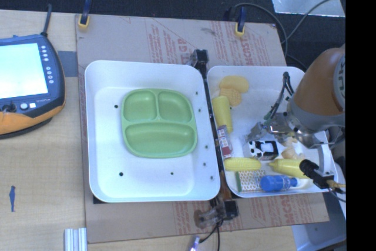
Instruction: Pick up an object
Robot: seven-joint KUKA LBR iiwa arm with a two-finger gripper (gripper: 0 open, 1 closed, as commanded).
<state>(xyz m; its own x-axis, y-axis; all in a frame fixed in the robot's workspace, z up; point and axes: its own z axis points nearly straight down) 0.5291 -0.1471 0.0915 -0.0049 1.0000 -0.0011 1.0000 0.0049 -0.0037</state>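
Two shallow white bins sit side by side on the surface (35,185), on a sheet of brown cardboard (170,38) clipped at its far edge.

Camera view, left bin (103,176): it holds one green divided plate (158,123), lying flat near the middle, with three compartments facing up. Nothing rests on the plate.

Camera view, right bin (258,82): several objects are crowded toward its near half. A pale yellow lumpy item (234,87) lies at the far end. Just below it a yellow bottle (222,114) lies along the bin's left wall, with a narrow red-labelled tube (224,141) in line with it. A black-and-white cow toy (262,149) sits near the centre. A corn cob (242,164) lies in front of the toy, and a blue bottle (277,183) lies beside the near wall. A yellow banana-shaped item (289,167) lies between the toy and the blue bottle, to their right.

Camera view, arm: the grey arm with its orange band (320,88) reaches in from the right and stands over the right bin. The gripper (271,129) is low in the bin, just above and beside the cow toy. Its metal parts blur into the clutter, so I cannot tell how far the jaws stand apart, nor whether they touch or grasp anything.

Camera view, outside the bins: a control pendant (26,82) with a lit screen lies on the surface at the left.
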